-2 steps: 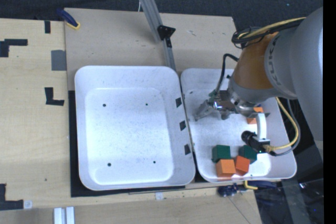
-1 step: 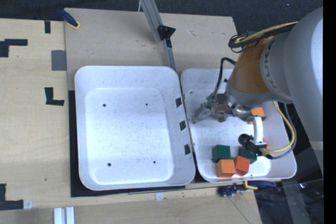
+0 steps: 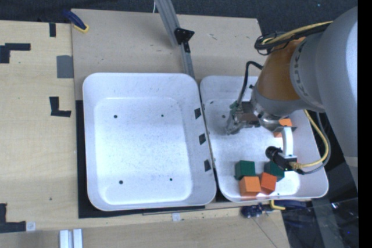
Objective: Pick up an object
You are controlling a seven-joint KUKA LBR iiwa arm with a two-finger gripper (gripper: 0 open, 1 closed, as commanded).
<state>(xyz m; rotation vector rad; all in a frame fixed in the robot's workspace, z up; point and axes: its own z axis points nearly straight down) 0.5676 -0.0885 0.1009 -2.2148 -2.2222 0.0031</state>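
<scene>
Camera view looks down at a slant on a wooden bench [image 3: 35,78] that bears two shallow white bins side by side. The left bin [image 3: 96,90] shows a bare white floor with a few small dark specks. The right bin [image 3: 224,87] holds the arm's working end and a small cluster of blocks.

The grey KUKA arm [image 3: 337,67] comes in from the right, its orange band [image 3: 276,75] just above the wrist. The gripper [image 3: 235,124] is low over the upper middle of the right bin, near the bin's left wall. Whether it is clenched or released cannot be told; the tip is small and blurred against the white floor, and no block can be made out at it.

The blocks lie together near the front edge of the right bin, well apart from the gripper tip. A green block [image 3: 244,169] sits at the left of the cluster. Just in front of it is an orange block [image 3: 250,186], and touching that on the right is a second, redder orange block [image 3: 268,182]. A darker green block [image 3: 275,171] lies just behind that one, partly hidden by a black and white fitting [image 3: 285,147] with yellow cable. All look roughly cubic, so no long axis or pointing direction can be told for any of them.

A grey metal bar [image 3: 164,0] runs diagonally from the top down to the gap between the bins.
</scene>
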